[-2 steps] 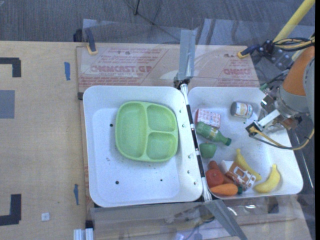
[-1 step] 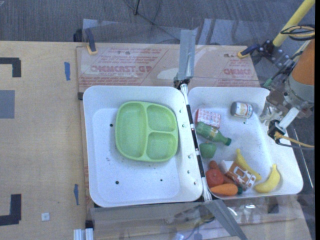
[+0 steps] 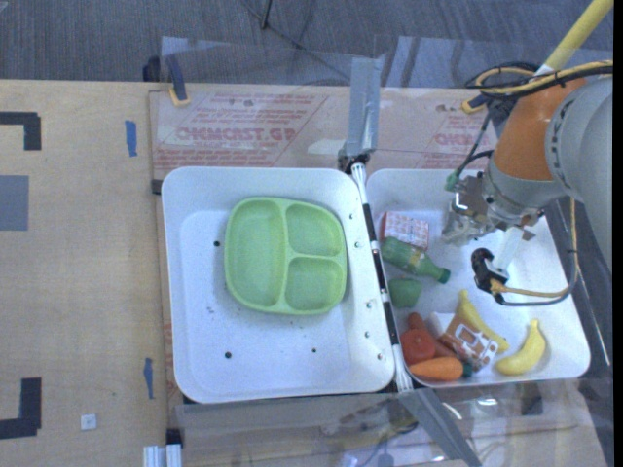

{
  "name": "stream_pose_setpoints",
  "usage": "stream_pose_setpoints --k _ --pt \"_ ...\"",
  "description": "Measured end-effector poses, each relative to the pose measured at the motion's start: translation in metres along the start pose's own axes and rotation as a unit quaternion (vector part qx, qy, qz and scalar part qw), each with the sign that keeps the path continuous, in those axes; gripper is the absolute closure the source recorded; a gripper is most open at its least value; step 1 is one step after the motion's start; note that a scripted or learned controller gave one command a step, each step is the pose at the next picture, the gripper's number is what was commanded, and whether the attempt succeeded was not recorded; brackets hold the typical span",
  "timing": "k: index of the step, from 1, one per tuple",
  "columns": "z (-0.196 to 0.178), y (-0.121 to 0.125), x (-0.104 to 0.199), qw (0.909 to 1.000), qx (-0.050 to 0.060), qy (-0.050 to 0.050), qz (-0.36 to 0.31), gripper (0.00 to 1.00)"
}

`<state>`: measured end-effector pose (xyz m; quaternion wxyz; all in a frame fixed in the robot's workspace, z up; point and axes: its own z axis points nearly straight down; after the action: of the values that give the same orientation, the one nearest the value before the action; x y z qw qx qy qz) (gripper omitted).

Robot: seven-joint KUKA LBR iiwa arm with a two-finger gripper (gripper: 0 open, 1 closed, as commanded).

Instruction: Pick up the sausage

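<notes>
Lying low in the right bin (image 3: 565,272), by the wall shared with its neighbour: red sausage (image 3: 419,341), touching an orange carrot (image 3: 438,369). Just beside, a snack packet (image 3: 469,341) and two bananas (image 3: 523,350). Farther back, a green bottle (image 3: 414,259). Hovering above the bin's far half, well apart: gripper (image 3: 463,226) — wide or narrow, not readable.

Grey KUKA arm (image 3: 589,144), smooth rounded casing. Orange band (image 3: 526,142) above the wrist. Black cables (image 3: 501,76) loop across the band, and a yellow hose (image 3: 584,22) goes to the top corner. Gripper (image 3: 469,217) is silvery bare metal, with a small green fitting (image 3: 453,178) beside it.
</notes>
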<state>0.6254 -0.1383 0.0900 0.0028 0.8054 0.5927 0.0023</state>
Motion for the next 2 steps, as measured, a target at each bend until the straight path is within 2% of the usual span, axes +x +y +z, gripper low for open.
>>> stream_pose_setpoints --k 1,2 --pt "0.0010 0.0361 0.0239 0.9852 -0.002 -0.001 -0.172 1.00" --pt "0.0028 0.0350 0.0242 0.9852 0.000 0.000 -0.171 0.00"
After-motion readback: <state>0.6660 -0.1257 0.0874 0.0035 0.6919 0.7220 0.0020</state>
